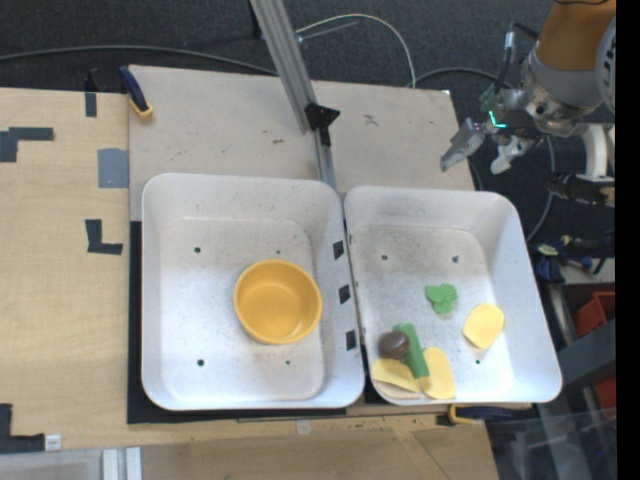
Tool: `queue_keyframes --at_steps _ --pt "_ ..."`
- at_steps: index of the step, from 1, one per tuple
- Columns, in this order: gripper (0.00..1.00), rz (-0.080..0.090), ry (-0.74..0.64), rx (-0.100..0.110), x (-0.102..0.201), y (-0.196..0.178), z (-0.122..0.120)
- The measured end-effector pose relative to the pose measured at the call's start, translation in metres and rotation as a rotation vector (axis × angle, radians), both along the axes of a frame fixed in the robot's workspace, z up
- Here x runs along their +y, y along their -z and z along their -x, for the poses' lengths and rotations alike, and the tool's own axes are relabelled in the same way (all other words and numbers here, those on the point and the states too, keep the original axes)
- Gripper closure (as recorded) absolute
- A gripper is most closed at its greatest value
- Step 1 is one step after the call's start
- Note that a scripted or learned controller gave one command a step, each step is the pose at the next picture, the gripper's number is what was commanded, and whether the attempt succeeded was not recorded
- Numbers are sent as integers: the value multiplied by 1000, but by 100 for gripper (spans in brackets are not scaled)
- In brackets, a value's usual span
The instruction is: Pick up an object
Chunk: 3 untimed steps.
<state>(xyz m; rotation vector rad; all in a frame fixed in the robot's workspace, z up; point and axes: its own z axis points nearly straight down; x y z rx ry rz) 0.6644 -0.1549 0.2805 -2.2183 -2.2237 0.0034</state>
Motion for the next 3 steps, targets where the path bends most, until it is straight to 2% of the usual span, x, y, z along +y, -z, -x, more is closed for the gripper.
queue_keyframes --at_steps 3 --pt "0 0 1 4 -22 164 -2"
